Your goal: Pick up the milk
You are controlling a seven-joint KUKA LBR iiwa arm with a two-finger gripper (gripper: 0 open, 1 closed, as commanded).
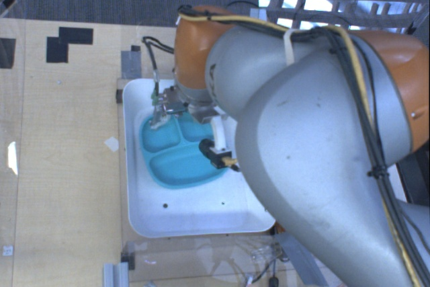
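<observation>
A pale wooden counter (60,165) is seen from above, backed by dark carpet, with a white bin (195,222) set into it. A blue divided tray (176,156) lies in the bin's upper half. The grey and orange arm (316,144) is reached in over the bin, and its end effector (191,114) is held low at the tray's upper right edge. Whether the end effector is spread or closed cannot be told. The milk cannot be made out; it may be hidden beneath the arm. The pick is judged not yet shown as done, with grasping and lifting left.
</observation>
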